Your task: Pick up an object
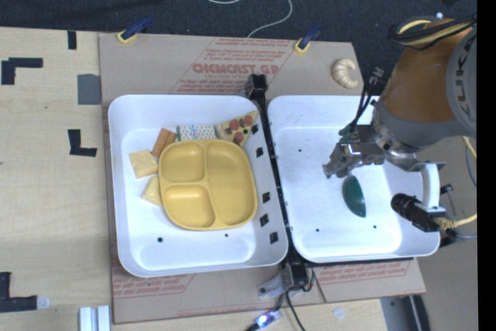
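Observation:
A dark green oval object (pixel 355 196) lies on the floor of the right bin (pixel 310 167), toward its right side. My gripper (pixel 343 160) hangs just above and left of it, over the middle of that bin. The green object is not between the fingers. The left bin (pixel 124 167) holds a yellow divided plate (pixel 208 184), with tan and orange food pieces (pixel 151 155) at its left and a patterned piece (pixel 232 128) behind it.
A black divider (pixel 269 167) runs between the two bins. A pale round object (pixel 347 72) rests on the cardboard behind the right bin. The arm's grey and orange body (pixel 426 97) covers the right bin's far right corner.

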Controlling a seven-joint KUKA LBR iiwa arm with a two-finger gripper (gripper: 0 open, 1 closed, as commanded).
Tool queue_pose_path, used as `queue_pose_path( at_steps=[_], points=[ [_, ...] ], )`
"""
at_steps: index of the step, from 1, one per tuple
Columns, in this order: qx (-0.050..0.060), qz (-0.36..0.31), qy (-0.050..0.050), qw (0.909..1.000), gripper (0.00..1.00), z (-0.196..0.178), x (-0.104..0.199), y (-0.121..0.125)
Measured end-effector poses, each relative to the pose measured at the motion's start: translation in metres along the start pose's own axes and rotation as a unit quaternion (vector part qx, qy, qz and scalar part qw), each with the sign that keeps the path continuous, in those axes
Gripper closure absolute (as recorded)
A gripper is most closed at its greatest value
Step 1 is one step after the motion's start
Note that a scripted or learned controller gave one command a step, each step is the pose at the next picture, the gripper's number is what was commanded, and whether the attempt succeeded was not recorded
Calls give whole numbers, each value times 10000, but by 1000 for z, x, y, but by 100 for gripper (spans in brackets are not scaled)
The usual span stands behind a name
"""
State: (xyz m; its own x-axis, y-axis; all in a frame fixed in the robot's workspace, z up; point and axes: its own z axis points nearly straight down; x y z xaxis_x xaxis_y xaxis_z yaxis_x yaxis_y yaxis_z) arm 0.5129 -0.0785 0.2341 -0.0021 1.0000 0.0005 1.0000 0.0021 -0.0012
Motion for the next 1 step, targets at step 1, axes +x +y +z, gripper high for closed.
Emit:
queue_pose_path(
  at_steps=[1],
  points=[
    [8, 1, 1, 10000, 100, 3, 7, 0]
  ],
)
